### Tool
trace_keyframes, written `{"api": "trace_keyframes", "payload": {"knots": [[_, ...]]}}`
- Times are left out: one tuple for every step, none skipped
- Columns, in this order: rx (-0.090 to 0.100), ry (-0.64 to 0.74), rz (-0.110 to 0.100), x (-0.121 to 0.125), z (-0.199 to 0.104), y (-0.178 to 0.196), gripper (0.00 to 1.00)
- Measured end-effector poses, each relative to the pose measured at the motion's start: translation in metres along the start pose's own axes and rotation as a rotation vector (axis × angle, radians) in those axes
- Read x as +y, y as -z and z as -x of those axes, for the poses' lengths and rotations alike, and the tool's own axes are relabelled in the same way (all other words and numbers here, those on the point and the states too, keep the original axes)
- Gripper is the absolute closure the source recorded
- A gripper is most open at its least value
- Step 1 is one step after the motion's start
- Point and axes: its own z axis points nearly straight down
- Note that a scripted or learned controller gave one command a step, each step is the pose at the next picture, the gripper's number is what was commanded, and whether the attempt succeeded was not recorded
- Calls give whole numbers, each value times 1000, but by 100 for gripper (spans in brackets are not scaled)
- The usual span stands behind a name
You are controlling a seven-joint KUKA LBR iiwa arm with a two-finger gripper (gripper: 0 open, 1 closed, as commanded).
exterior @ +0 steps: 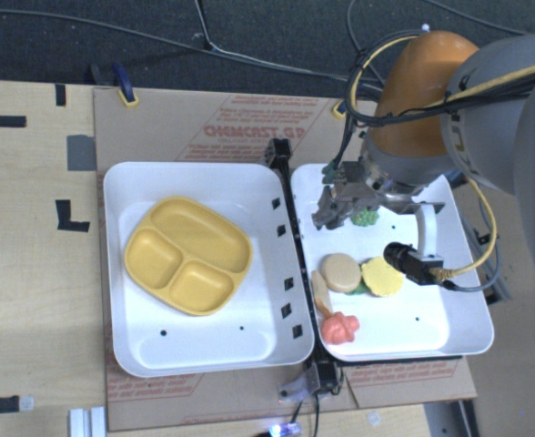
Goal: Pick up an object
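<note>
Faint red lettering (pixel 242 131) ran across the brown cardboard sheet (pixel 158 121) just behind the left white bin (pixel 122 244), too blurred and slanted for its words to be made out.

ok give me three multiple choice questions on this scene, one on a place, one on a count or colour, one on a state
1. Where is the yellow tray?
A. in the left bin
B. in the right bin
C. on the cardboard outside the bins

2. How many compartments does the tray have?
A. one
B. three
C. six

3. How does the gripper stand?
A. low over the right bin, near a green item
B. resting on the tray
C. parked over the dark floor

Answers:
1. A, it lies in the left bin.
2. B, ridges split it into three.
3. A, it is above the right bin's upper left part.
</note>
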Motion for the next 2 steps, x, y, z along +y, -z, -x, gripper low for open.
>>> {"api": "trace_keyframes", "payload": {"knots": [[-1, -1, -3, -10, -49, -16, 100], [0, 0, -1, -21, -99, -9, 100]]}}
